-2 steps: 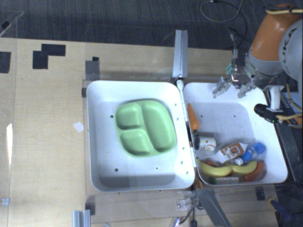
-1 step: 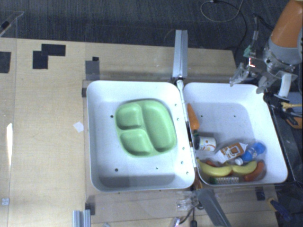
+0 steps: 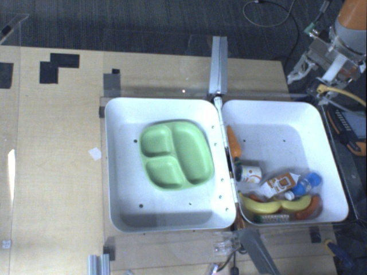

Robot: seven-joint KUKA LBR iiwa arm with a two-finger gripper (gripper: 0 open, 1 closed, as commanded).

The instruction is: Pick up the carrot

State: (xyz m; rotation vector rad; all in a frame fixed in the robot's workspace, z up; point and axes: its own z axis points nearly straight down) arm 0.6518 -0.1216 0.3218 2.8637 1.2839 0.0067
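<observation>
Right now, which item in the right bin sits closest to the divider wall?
The carrot: the orange stick lying along the right bin's left wall, apart from the bananas, carton and bottle heaped at the near edge.

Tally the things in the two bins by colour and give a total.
Green: 1, the divided plate in the left bin
Orange: 1, the carrot at the left wall of the right bin
Yellow: 2, the bananas
White with print: 2, a small can and a pouch
Blue: 1, a small blue object
Total: 7, though the pile may hide more.
</observation>
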